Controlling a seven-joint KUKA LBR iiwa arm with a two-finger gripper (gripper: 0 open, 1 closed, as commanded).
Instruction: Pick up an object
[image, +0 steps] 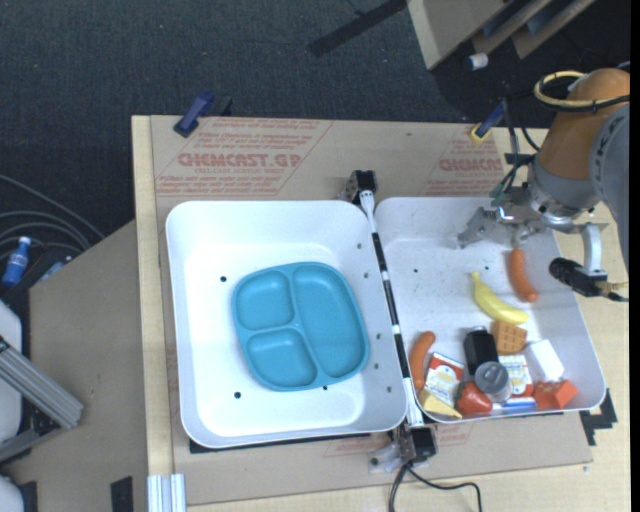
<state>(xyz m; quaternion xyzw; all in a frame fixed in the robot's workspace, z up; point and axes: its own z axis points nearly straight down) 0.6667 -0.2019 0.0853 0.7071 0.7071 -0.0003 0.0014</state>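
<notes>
Tool (497, 222) just above sausage (519, 274)

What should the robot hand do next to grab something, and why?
Probably come a little lower and toward the sausage. The gripper sits over the top of the right bin, with nothing between its fingers, and the sausage lies just below it, apart from the banana and the crowded pile near the bin's lower edge.

Glossy white plastic bins (200, 300), a smooth blue plastic plate (298, 325), matt wooden bench (300, 160).
</notes>
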